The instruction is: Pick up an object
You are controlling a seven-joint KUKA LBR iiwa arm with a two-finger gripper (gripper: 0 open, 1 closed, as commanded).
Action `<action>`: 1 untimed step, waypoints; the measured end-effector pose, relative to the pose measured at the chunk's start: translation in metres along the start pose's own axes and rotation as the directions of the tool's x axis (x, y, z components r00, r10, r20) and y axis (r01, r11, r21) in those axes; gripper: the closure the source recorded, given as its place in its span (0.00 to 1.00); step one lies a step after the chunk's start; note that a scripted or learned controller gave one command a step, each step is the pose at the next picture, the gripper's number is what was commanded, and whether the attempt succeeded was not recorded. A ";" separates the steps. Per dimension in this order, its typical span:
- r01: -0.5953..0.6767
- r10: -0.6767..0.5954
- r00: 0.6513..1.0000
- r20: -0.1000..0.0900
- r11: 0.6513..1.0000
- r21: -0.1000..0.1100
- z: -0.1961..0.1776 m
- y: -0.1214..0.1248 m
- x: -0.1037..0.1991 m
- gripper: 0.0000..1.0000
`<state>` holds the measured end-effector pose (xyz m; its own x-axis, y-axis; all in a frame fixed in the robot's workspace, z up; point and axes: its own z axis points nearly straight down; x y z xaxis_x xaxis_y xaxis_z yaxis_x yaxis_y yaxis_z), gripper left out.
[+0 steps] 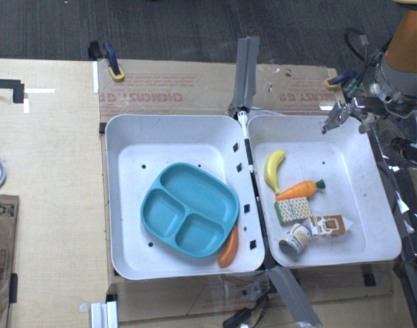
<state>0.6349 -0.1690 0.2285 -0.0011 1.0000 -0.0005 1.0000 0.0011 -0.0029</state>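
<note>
Hovering w/ gripper (pixel 335 120) over right bin's (pixel 372 258) back edge.

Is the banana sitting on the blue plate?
No, the banana lies in the right bin beside a carrot, while the blue plate sits in the left bin.

- A dark grey carpeted floor (pixel 195 12) lay beyond the bench.
- The bench (pixel 44 149) had a pale wood top.
- A printed cardboard sheet (pixel 167 87) lay flat on it, clamped by a blue-and-yellow clamp (pixel 111 60).
</note>
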 end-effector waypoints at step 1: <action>0.065 -0.065 0.998 0.000 0.998 -0.003 0.137 -0.046 -0.020 0.00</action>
<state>0.5887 -0.1896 0.0918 -0.0658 0.9978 -0.0003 0.9978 0.0658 -0.0004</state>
